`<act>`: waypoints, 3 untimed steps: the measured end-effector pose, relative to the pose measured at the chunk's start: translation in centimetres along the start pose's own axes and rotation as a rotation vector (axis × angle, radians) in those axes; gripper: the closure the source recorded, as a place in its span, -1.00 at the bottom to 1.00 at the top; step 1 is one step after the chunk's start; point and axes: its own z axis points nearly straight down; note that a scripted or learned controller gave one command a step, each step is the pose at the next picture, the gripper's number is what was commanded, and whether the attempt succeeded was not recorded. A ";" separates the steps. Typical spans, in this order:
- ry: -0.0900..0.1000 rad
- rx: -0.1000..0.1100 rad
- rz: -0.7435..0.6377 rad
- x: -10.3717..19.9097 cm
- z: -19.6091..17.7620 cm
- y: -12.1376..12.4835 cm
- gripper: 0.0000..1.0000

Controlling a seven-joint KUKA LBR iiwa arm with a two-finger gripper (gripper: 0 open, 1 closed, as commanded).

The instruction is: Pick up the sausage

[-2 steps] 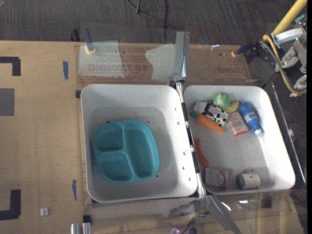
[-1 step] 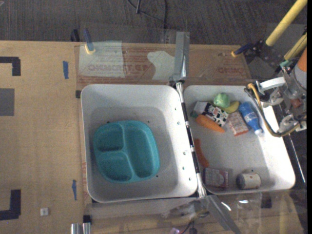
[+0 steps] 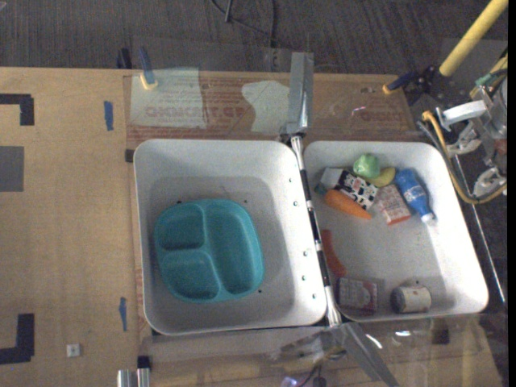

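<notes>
The sausage (image 3: 331, 254) is a thin dark red stick lying along the left wall of the right bin (image 3: 455, 240), below the carrot. Nothing touches it. My gripper (image 3: 477, 139) sits among white parts and yellow cables at the view's right edge, outside the right bin's far right rim and well away from the sausage. Nothing hangs from it that I can make out.
The right bin also holds an orange carrot (image 3: 348, 205), a black-and-white carton (image 3: 353, 185), a green fruit (image 3: 367, 165), a blue bottle (image 3: 414, 193), a pink box (image 3: 393, 205), a brown packet (image 3: 357, 294) and a can (image 3: 411, 298). A teal divided plate (image 3: 208, 250) lies in the left bin (image 3: 161, 168).
</notes>
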 end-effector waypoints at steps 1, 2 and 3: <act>-0.002 0.002 -0.027 -4.6 8.0 -1.0 -1.00; 0.000 0.000 0.003 -5.7 3.1 -1.1 -1.00; 0.000 0.000 0.001 -1.6 0.8 -0.3 -1.00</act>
